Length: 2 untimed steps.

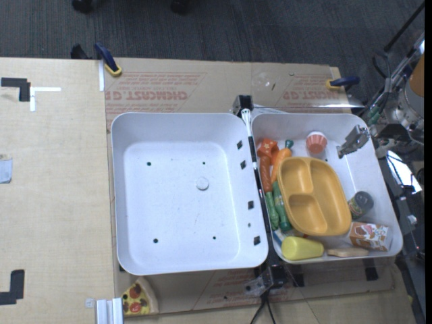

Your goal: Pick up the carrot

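Note:
The carrot (pixel 271 162) is an orange piece lying along the left wall of the right bin (pixel 382 181), squeezed between that wall and a yellow divided plate (pixel 314 196). Green vegetable pieces (pixel 275 208) lie just in front of it. My gripper (pixel 352 142) hangs over the far right part of the right bin, well to the right of the carrot and apart from it, with nothing seen in it.
The right bin also holds a small pink-topped cup (pixel 316 141), a dark can (pixel 362 202), a printed packet (pixel 369 235) and a yellow cylinder (pixel 301 248). The left bin (pixel 128 181) stands beside it. A toy pizza slice (pixel 137 299) lies on the bench in front.

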### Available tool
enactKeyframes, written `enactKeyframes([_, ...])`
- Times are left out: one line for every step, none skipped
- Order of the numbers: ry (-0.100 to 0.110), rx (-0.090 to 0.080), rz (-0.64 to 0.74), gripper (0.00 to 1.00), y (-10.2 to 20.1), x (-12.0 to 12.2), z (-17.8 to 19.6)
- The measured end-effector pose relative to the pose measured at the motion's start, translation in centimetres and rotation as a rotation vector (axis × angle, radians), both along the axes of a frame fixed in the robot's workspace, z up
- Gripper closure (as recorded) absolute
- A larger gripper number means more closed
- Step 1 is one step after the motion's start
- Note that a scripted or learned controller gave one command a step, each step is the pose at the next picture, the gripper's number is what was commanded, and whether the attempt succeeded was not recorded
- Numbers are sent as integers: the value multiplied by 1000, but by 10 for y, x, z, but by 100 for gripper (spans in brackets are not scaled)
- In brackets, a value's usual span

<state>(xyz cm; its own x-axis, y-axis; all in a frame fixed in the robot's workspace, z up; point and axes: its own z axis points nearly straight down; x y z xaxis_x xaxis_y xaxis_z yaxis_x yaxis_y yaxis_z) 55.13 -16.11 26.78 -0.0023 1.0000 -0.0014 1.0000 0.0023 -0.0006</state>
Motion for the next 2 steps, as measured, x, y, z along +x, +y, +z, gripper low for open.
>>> enactKeyframes([11,15,-432,0,-52,2,-154])
enactKeyframes([-2,1,-630,0,-9,15,-175])
